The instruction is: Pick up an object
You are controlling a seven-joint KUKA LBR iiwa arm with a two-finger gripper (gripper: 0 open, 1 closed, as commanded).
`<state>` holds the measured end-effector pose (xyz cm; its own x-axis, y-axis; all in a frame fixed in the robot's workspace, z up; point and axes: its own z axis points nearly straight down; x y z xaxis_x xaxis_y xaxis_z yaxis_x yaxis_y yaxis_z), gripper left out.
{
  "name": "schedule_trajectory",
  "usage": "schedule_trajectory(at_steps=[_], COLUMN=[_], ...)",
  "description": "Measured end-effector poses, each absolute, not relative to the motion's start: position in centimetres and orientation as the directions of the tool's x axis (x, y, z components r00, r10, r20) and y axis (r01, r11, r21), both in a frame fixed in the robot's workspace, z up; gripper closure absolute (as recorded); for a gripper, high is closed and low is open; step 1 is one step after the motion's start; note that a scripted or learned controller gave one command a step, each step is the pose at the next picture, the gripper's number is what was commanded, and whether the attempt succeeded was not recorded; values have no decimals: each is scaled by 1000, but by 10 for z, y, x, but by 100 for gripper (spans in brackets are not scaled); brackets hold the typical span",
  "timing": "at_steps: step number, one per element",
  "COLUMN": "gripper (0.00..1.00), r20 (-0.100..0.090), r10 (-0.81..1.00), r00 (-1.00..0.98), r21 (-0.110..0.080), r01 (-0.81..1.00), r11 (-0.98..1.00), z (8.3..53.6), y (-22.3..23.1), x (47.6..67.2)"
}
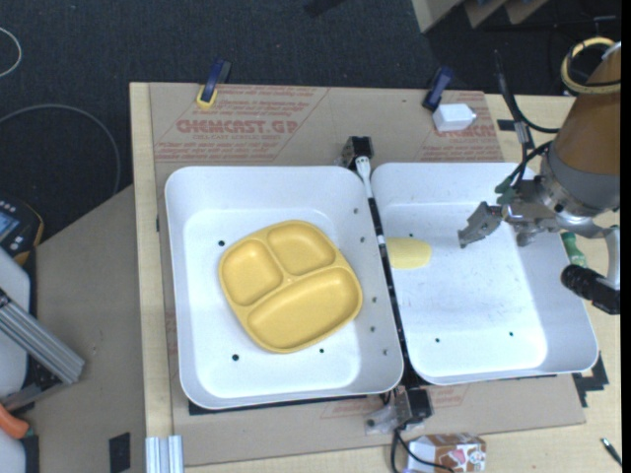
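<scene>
Jaws [480,227] spread, nothing between them, over right bin [552,358]; yellow block [408,254] near

Grey arm [582,180], orange band [592,131]

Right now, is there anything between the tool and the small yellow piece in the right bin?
Nothing visible is in the way. The tool hangs over the right bin, to the right of the small yellow piece; between them there is bare white bin floor.

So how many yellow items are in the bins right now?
2: a divided yellow plate in the left bin, and a small yellow piece against the right bin's left wall.
</scene>
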<state>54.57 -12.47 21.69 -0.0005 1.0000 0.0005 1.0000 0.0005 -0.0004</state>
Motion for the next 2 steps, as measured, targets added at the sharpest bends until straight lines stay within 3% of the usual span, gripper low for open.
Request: schedule_trajectory(at_steps=[1,2], gripper=[0,100], r20=[3,-1], r10=[1000,1000], r00=[-11,-2], r21=[13,4], r01=[1000,1000], r11=[11,2], z=[329,333], y=[-35,-40], x=[523,523])
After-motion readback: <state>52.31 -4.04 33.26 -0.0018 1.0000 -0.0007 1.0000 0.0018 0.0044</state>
